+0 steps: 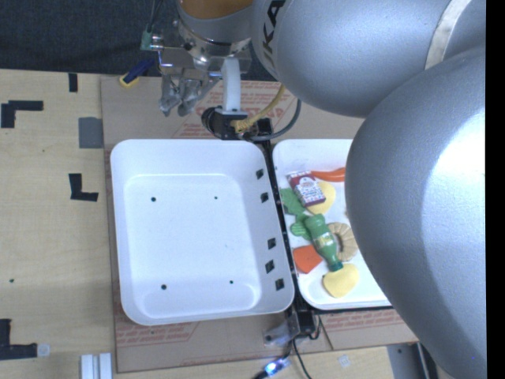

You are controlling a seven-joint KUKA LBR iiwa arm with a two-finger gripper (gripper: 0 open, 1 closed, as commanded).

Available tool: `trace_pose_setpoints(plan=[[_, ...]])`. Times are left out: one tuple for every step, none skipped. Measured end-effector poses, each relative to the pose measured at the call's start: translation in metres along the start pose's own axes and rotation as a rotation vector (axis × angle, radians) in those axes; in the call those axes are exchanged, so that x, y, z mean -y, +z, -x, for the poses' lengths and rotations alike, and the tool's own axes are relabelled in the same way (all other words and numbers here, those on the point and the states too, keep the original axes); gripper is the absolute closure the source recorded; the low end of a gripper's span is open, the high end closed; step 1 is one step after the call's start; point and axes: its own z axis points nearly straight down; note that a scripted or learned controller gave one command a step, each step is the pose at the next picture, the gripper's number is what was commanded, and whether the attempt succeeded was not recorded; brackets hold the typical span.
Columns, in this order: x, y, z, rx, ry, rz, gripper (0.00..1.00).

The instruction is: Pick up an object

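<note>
My gripper (178,101) hangs high above the bench, beyond the far edge of the left bin (126,212), with its metal fingers close together and nothing between them. The right bin (312,294) holds a small pile of toy food: a red and white carton (305,188), an orange carrot-like piece (330,174), a green bottle shape (314,229), a yellow lemon-like piece (341,281), an orange wedge (306,259) and a tan ring (344,239). The grey arm covers the right part of that bin.
The big grey arm (394,133) fills the upper right and right side. Black clips (271,243) line the seam between the bins. Cables (237,123) lie at the bins' far edge. The bins rest on brown cardboard (110,117) on the wooden bench.
</note>
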Motion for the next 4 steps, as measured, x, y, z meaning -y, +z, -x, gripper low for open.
trace_pose_setpoints(plan=[[-0.022, -0.186, 0.002, -0.008, 0.001, 0.026, 1.00], [-0.022, -0.184, 0.001, -0.001, 0.000, 0.007, 1.00], [-0.022, -0.194, 0.000, 0.001, -0.003, 0.006, 1.00], [-0.022, -0.203, 0.000, 0.001, -0.004, 0.007, 1.00]])
